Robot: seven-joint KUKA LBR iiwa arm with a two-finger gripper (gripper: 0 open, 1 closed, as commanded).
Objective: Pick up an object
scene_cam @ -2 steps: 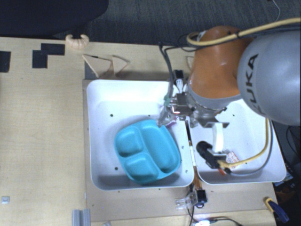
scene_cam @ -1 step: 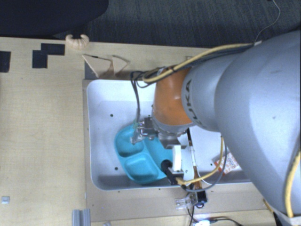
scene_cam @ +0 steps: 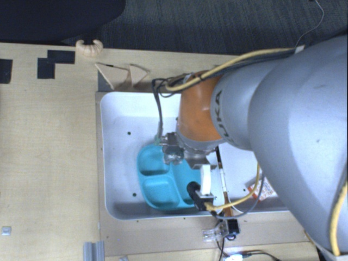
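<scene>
A turquoise plastic tray with compartments (scene_cam: 157,185) lies in the left white bin (scene_cam: 117,145), near its front wall. The grey arm with its orange band (scene_cam: 198,110) reaches down over the bin from the right. Its wrist and gripper (scene_cam: 176,152) sit right above the tray's right part and hide it. The arm's body covers the fingertips.
A small object with red and white markings (scene_cam: 260,192) peeks out beside the arm at the right. Cables run along the wrist and down to a connector (scene_cam: 228,227) on the bench's front edge. Black marks and a small beige piece (scene_cam: 88,48) lie on the wooden bench at the upper left.
</scene>
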